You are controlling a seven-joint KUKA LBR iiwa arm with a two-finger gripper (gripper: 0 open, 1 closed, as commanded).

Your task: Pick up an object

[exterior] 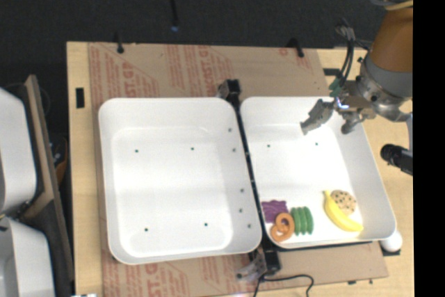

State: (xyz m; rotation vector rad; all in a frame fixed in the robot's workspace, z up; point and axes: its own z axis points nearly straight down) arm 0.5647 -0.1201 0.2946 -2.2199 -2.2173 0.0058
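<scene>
Brown cardboard (pixel 167 73) covers the bench under two white bins, and it has rows of red writing on it (too small to read). Nearest, along the front edge of the right bin (pixel 361 163), sit the toys: a purple piece (pixel 274 208), an orange ring (pixel 283 227) touching it, a green ridged piece (pixel 302 219) just beside the ring, then a yellow banana (pixel 342 217) with a spotted cookie (pixel 342 200) on top of it. The left bin (pixel 118 170) lies beside it, with small dark dots on its floor. Farther back, the gripper (pixel 331 116) hangs over the far end of the right bin, well apart from the toys. Its two fingers are spread apart and hold nothing. The arm (pixel 393 45) comes in from the right and leans toward the bin, with its orange band above the grey wrist.
</scene>
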